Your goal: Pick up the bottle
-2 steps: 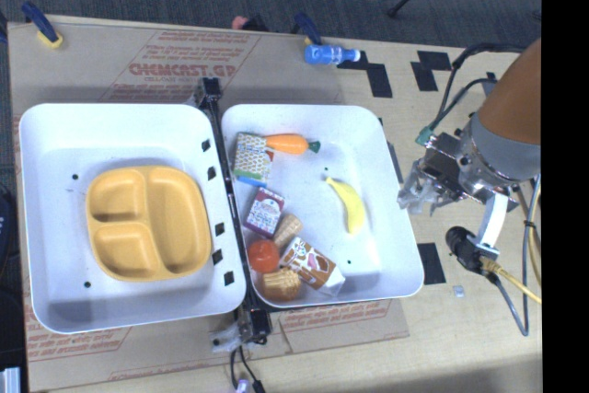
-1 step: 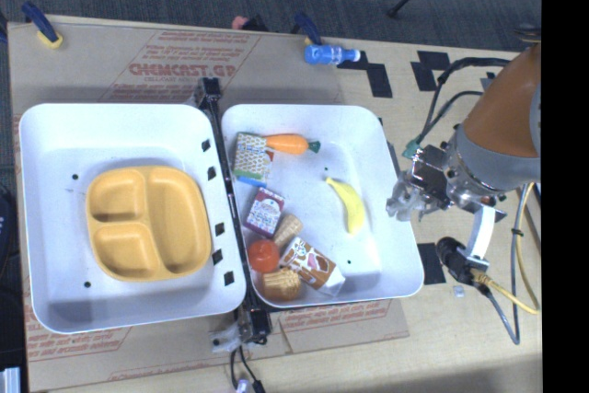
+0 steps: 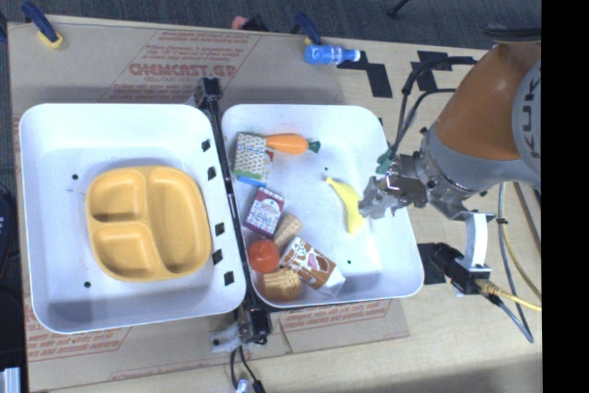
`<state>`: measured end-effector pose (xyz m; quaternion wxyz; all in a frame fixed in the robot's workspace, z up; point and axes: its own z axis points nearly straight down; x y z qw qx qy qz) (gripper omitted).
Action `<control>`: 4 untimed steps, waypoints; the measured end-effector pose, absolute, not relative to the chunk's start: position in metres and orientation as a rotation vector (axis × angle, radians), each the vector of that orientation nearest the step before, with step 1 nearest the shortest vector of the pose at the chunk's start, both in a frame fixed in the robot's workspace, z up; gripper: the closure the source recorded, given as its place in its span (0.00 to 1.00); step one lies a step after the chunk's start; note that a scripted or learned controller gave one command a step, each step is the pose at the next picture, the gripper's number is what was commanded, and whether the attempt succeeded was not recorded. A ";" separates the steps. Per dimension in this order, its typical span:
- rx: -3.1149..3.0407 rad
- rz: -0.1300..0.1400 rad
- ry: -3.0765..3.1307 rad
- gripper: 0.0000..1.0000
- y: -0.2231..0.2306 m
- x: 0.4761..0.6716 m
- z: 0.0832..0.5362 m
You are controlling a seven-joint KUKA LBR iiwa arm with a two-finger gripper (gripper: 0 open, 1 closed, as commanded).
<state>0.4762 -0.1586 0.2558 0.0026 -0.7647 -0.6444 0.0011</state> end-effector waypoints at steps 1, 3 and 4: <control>-2.481 0.004 -1.924 1.00 -0.205 0.476 0.250; -2.659 0.005 -1.666 1.00 -0.186 0.476 0.249; -2.819 0.004 -1.381 1.00 -0.198 0.476 0.253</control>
